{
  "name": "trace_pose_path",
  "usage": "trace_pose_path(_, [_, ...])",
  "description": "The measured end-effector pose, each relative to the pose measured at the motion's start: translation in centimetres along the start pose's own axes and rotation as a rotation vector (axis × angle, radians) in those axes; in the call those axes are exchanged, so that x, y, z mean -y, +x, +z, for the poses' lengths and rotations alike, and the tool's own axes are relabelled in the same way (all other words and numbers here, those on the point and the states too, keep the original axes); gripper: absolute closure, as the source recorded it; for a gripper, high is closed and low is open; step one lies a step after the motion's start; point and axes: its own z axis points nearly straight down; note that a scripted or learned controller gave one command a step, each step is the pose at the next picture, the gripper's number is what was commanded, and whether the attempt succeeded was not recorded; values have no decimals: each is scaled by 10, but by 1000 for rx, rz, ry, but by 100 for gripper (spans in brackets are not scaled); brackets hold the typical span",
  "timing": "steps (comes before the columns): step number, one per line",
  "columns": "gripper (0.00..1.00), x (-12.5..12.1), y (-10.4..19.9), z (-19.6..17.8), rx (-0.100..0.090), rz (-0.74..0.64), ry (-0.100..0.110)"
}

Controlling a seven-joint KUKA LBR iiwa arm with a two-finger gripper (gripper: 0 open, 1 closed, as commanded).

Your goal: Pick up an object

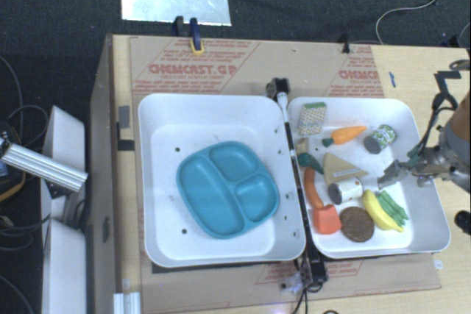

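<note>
The right bin point(423, 130) holds several toy foods: a carrot point(346, 134), a small can point(380, 137), a cheese wedge point(343, 166), a white cylinder point(346, 192), a red sausage point(313, 188), an orange block point(326, 219), a brown cookie point(358, 224) and a banana point(380, 211) with green beans point(395, 207) on it. My gripper point(393, 173) reaches in from the right over this bin. It hovers just above the banana and right of the cheese wedge. I see no object in it.
A blue divided plate point(227, 188) lies in the left bin point(169, 121). A green-and-tan sponge point(313, 117) sits at the right bin's back left corner. A black divider point(291, 151) runs between the bins. Cables trail at the right of the bench.
</note>
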Motion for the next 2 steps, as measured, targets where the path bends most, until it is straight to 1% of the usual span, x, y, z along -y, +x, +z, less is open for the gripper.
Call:
trace_pose_path(1, [0, 7, 9, 93, 0, 1, -2])
trace_pose_path(2, [100, 7, 9, 83, 1, 0, -4])
